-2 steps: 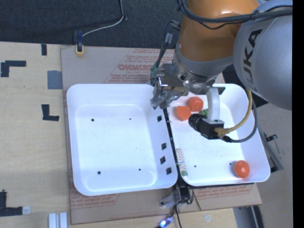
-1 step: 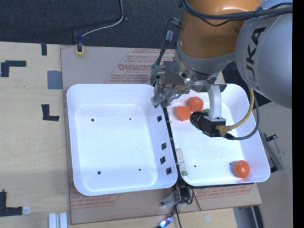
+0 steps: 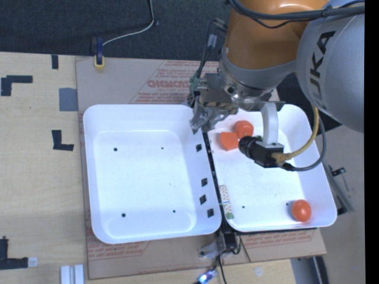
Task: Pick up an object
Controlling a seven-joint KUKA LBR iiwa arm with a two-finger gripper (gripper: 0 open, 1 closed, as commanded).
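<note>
Three small orange objects in right bin (image 3: 260,212): round ball (image 3: 301,210) near front right corner; rounded piece (image 3: 243,128) and blockier piece (image 3: 228,140) just beside each other at back.

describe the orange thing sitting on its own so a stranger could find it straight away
Start at the right-hand shallow white plastic bin and go to its near right corner. There lies a small round orange ball, well apart from the two orange pieces clustered beneath the grey arm's gripper at the bin's far end.
</note>
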